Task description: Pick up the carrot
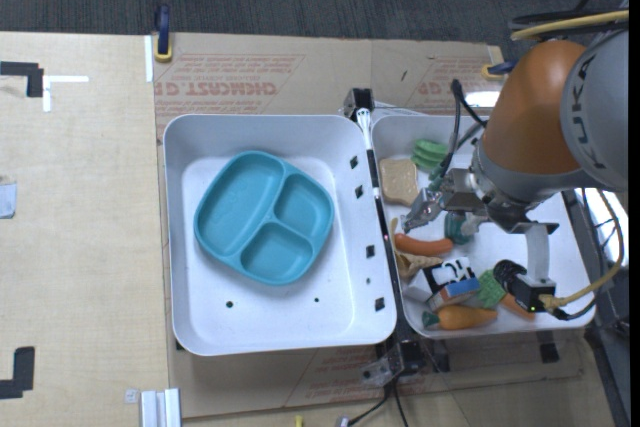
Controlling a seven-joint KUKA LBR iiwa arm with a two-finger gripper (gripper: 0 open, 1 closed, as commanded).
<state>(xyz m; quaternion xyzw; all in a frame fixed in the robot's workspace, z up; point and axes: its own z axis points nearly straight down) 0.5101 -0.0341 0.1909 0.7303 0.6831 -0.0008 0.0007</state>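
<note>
carrot [465, 317] lies near right bin [520, 330] front wall | looks light, stiff, slick: take it mid-body | gripper [428, 207] jaws: you can't tell

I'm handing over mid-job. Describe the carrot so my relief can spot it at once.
Find the right-hand white bin, the cluttered one under the arm. Along its near edge lies the carrot: a stubby orange piece pointing sideways, below a blue item. The other long toy, a hot dog, is redder and lies farther up the bin.
</note>
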